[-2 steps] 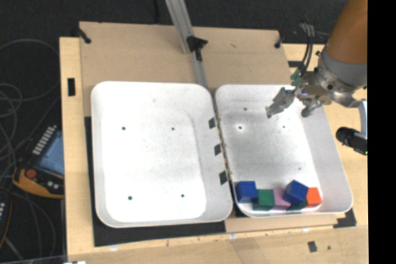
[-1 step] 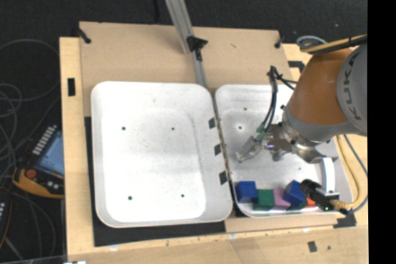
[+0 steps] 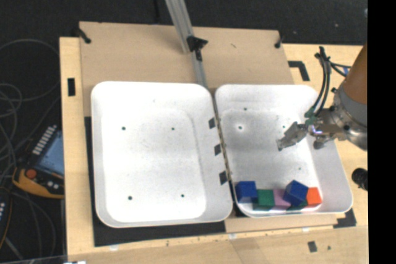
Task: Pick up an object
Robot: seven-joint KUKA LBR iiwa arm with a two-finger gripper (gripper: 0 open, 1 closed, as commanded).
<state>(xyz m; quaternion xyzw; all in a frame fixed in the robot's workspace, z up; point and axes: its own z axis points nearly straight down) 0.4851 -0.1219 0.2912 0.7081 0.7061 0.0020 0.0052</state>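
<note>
Several small blocks lie along the near wall of the right bin [image 3: 260,102]: a blue block [image 3: 246,190], a green block [image 3: 265,198], a pale purple block [image 3: 281,200], a second blue block [image 3: 296,192] and an orange block [image 3: 314,196]. My gripper [image 3: 303,140] hangs over the right half of that bin, up-view from the blocks and apart from them. Its fingers are spread open, one grey finger [image 3: 287,138] pointing left, and nothing sits between them.
The left bin [image 3: 154,151] lies beside the right one, with a row of dark clips [image 3: 218,148] on the seam between them. A slanted metal rail [image 3: 176,3] reaches in from the top. Cables and a handheld pendant [image 3: 43,157] lie off the bench's left.
</note>
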